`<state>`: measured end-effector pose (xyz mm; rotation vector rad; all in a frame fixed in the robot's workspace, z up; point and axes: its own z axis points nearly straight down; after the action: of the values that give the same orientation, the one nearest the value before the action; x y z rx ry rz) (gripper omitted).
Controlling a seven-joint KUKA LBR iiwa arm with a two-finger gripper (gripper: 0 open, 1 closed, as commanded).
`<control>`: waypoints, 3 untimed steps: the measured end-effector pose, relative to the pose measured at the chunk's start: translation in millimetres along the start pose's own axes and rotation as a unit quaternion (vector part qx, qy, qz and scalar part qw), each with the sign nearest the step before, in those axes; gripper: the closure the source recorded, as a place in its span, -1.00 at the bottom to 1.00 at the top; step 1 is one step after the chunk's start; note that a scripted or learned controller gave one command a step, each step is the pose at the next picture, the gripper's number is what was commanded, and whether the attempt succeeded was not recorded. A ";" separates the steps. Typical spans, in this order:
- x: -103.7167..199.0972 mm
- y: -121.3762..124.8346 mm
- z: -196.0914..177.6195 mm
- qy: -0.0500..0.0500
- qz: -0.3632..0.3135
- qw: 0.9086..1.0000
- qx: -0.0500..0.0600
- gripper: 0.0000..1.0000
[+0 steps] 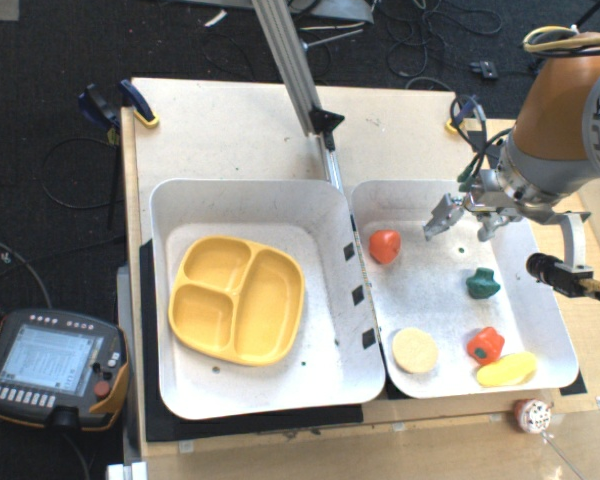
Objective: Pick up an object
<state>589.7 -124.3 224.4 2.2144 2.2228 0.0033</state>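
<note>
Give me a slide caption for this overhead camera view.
End effector open above the right bin of toy foods, nearest the red tomato; yellow divided plate in left bin.

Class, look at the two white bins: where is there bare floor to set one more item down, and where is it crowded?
Right bin: a bare patch lies mid-floor, bordered by the red tomato, green piece and pale round slice. Its near right corner is crowded with the red pepper and yellow banana. Left bin: the yellow divided plate takes the middle; bare strips border it.
</note>
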 end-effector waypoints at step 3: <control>0.3 -47.8 -277.5 -0.001 0.004 1.000 -0.003 -1.00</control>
<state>540.7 -123.8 501.8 2.2197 2.2095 0.0063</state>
